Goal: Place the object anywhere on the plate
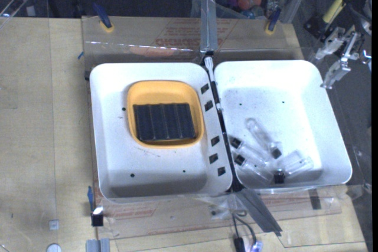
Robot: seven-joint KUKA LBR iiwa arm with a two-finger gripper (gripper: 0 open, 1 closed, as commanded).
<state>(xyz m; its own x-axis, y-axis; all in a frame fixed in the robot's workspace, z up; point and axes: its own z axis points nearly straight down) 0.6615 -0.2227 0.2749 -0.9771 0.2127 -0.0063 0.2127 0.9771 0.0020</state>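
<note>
— Yellow plate (133,98): where does it sit?
— It lies in the left bin (107,138), towards the back. A dark ribbed block (164,122) lies flat on it, well inside the rim.
— And the right bin (283,88)?
— It holds a few clear pieces (266,153) with black caps, heaped near the front corner.
— What of the gripper (335,65)?
— It hangs off the right bin's far right corner, outside the rim and well apart from the plate. Whether it is open or closed cannot be told; nothing is seen in it.
</note>
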